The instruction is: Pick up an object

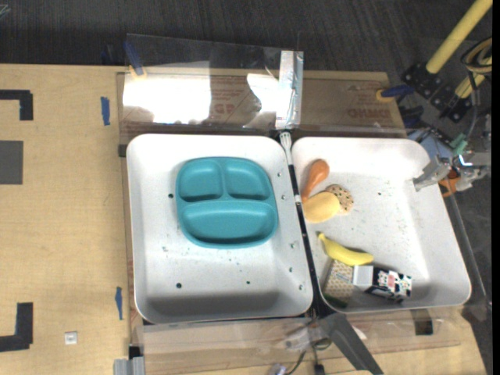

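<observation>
Jaws (433,176) at right bin's (406,151) far-right rim, open/closed state can't be told. Banana (346,251), orange carrot (315,174) lie well left of them; teal tray (226,201) further left.

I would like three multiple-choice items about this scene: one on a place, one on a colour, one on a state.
1. Where does the banana lie?
A. in the right bin
B. in the left bin
C. on the cardboard outside the bins

2. What colour is the divided tray?
A. red
B. teal
C. black

3. How does the divided tray rest?
A. tipped on its edge
B. flat, hollows facing up
C. lying on the banana

Key: 1 A, the banana lies near the front of the right bin, beside a small box. 2 B, the tray is teal against the white left bin. 3 B, its three hollows face the camera.
</observation>
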Controlling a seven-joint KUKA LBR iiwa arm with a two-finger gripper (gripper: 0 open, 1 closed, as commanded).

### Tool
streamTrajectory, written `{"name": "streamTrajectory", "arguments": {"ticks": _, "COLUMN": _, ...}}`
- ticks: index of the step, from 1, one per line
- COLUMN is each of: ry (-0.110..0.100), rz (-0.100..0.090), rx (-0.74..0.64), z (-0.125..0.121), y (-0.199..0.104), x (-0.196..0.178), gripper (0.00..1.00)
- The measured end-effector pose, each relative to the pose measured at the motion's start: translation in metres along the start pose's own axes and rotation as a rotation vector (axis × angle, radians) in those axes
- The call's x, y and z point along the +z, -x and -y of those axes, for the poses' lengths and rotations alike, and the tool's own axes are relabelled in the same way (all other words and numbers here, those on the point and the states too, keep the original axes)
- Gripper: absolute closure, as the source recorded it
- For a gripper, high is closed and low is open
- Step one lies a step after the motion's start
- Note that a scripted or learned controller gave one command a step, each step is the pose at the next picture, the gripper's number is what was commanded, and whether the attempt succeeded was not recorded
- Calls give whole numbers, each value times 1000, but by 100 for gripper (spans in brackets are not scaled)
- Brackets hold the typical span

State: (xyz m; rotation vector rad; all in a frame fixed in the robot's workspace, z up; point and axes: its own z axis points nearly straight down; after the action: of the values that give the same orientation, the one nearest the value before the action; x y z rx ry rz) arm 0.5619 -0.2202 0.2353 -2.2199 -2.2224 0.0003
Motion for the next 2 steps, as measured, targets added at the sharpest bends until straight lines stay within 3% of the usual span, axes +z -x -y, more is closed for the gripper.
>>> {"name": "streamTrajectory", "arguments": {"ticks": 1, "ry": -4, "rz": -1, "rx": 130, "z": 61, "y": -47, "x": 69, "gripper": 0}}
{"name": "streamTrajectory", "arguments": {"ticks": 2, "ry": -3, "rz": -2, "rx": 139, "z": 77, "y": -112, "x": 129, "gripper": 0}}
